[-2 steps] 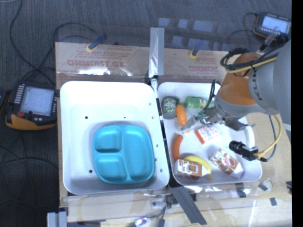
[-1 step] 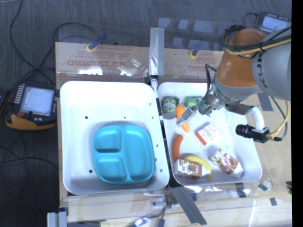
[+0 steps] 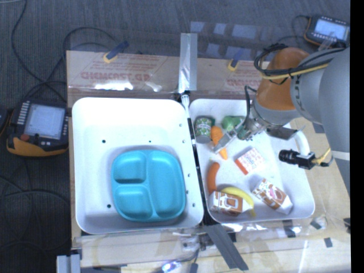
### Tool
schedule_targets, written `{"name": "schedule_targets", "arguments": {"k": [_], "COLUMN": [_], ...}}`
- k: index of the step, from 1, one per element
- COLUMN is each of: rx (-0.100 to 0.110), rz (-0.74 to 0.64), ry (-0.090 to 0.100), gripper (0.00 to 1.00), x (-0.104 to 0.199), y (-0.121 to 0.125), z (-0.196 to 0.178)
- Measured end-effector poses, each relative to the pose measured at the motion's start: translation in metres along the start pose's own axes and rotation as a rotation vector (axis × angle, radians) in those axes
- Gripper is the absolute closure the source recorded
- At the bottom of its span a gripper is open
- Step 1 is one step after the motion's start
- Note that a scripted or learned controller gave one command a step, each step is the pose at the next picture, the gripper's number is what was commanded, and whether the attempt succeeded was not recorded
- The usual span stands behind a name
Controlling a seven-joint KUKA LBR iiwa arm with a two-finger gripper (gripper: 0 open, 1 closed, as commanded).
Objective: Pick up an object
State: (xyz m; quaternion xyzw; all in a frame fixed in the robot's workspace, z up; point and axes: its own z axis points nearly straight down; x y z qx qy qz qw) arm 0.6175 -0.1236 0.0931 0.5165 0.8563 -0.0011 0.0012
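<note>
We are looking down on a table (image 3: 85,73) that is carrying two white bins side by side. The left bin (image 3: 91,124) is holding a blue divided plate (image 3: 149,185) lying flat toward its near side. The right bin (image 3: 304,201) is holding the loose objects. At its far left we are seeing a small green-lidded can (image 3: 203,127), an orange carrot-like piece (image 3: 217,134) just beside it, and a green leafy item (image 3: 231,122). Toward the middle a red-and-white carton (image 3: 249,160) is lying flat. Nearer, an orange sausage shape (image 3: 212,177), a yellow banana (image 3: 238,195) touching a brown box (image 3: 227,203), and a second small carton (image 3: 272,195) are resting. The arm (image 3: 281,90) is reaching in from the right, and its claw (image 3: 243,132) is hovering just beside the green leafy item; we cannot tell how far it is open.
</note>
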Motion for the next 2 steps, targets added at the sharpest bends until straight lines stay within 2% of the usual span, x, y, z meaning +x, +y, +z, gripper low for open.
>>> {"name": "schedule_targets", "arguments": {"k": [1,2], "rx": [-0.001,-0.002], "rz": [0.000,-0.026], "ry": [0.003,0.002], "gripper": [1.00,1.00], "x": [0.001,0.012], "y": [0.000,0.025], "z": [-0.008,-0.120]}}
